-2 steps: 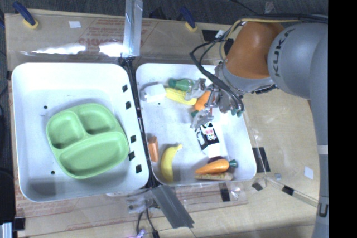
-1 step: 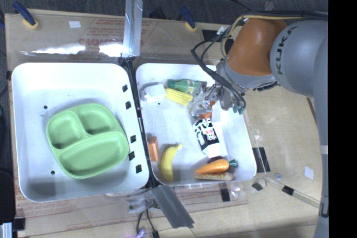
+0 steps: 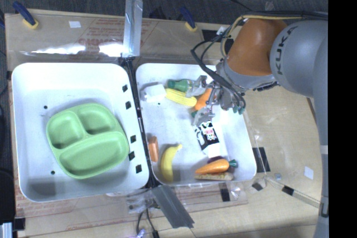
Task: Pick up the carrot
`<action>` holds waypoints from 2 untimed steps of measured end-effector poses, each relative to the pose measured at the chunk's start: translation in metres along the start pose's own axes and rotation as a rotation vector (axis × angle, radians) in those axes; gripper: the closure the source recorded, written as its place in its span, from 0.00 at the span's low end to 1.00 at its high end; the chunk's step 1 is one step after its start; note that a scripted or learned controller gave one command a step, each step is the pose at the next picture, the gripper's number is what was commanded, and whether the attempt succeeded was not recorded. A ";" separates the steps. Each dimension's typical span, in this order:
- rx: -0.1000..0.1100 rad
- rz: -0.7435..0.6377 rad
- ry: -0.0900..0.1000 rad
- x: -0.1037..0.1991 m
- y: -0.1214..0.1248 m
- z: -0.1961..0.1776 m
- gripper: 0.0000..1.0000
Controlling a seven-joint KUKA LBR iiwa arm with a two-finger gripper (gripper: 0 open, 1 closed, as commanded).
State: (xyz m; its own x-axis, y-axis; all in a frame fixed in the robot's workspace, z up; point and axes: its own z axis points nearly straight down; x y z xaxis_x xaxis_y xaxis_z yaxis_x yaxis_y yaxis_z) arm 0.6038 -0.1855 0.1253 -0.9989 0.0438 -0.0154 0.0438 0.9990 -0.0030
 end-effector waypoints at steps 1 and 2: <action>0.001 0.341 0.024 -0.016 -0.025 0.033 0.00; 0.011 0.252 0.039 -0.027 -0.014 0.033 0.00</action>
State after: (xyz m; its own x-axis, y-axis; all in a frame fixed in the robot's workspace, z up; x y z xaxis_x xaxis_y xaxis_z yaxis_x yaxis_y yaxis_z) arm 0.6306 -0.2006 0.0924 -0.9562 0.2918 0.0217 0.2916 0.9564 -0.0149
